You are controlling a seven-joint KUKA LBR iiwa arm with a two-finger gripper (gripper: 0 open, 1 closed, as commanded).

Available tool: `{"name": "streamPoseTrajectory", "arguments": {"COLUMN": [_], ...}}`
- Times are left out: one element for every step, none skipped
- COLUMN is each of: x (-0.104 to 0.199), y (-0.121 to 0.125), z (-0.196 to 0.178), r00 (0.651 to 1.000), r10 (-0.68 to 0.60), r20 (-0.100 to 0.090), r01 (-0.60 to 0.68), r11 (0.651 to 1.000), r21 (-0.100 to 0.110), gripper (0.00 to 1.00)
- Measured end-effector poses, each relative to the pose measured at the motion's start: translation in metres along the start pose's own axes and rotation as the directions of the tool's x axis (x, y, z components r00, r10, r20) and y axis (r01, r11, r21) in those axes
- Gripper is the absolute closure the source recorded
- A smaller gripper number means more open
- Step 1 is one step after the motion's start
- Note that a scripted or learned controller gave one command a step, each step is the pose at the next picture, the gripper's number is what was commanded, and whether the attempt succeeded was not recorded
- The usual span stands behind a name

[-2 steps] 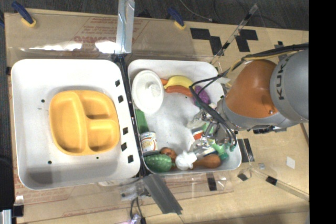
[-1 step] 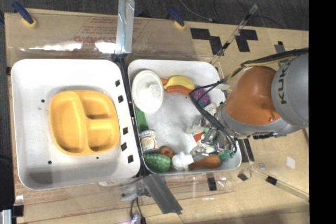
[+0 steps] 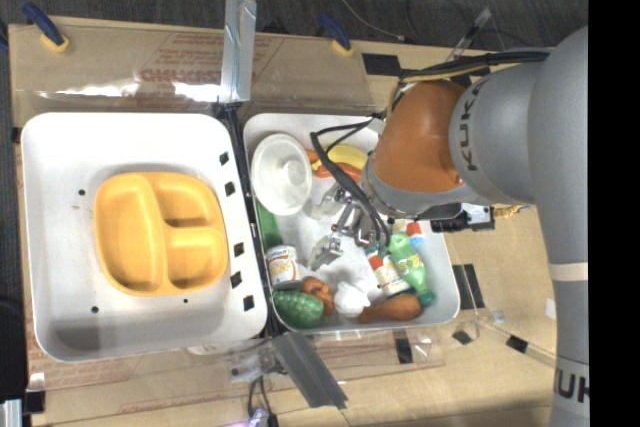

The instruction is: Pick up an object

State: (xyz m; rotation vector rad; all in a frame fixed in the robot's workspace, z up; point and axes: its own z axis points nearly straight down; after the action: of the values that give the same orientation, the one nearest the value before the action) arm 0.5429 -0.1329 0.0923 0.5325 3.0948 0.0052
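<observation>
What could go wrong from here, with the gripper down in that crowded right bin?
1. The gripper sits among tightly packed items: the white bowl, a small can and bottles lie close together, so it may close on nothing or nudge neighbours.
2. The arm's orange band hides part of the right bin, so a grasp is hard to confirm.
3. Cables hang near the bowl and could snag.

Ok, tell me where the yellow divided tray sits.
The yellow divided tray lies in the left bin, near its middle, apart from the cluttered right bin.
</observation>
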Motion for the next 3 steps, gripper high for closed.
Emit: {"name": "streamPoseTrajectory", "arguments": {"x": [0.023, -0.051, 0.027], "y": [-0.057, -0.044, -0.087], "z": [0.000, -0.001, -0.008], "r00": [0.989, 0.998, 0.999], "r10": [-0.147, 0.068, -0.031], "r20": [0.000, 0.003, 0.032], "r01": [0.147, -0.068, 0.031], "r11": [0.989, 0.998, 1.000], "r21": [0.003, 0.003, 0.002], "gripper": [0.00, 0.00, 0.00]}}
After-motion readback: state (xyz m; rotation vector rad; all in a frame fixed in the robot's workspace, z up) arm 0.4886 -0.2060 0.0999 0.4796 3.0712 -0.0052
